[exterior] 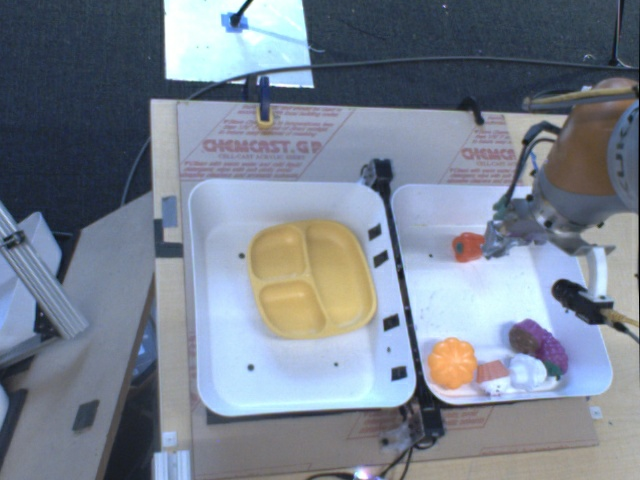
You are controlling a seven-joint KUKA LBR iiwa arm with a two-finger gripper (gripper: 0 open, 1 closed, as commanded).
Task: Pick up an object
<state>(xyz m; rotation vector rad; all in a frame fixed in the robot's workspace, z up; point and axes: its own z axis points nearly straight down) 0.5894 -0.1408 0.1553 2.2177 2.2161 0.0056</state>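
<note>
Robot lab bench, as I see it from my feed.
Two white bins [300, 388] on protective sheeting [270, 148], loose cables [400, 63], dark carpet [80, 68], KUKA arm [595, 153].

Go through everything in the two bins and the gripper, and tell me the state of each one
yellow divided plate: flat, upright, in the left bin.
red-orange toy: on the right bin floor, right beside the gripper.
orange pumpkin: resting at the near edge.
purple grapes: lying in the near right corner.
small white and pink pieces: clustered between pumpkin and grapes.
gripper: low over the right bin, next to the red-orange toy.
</note>
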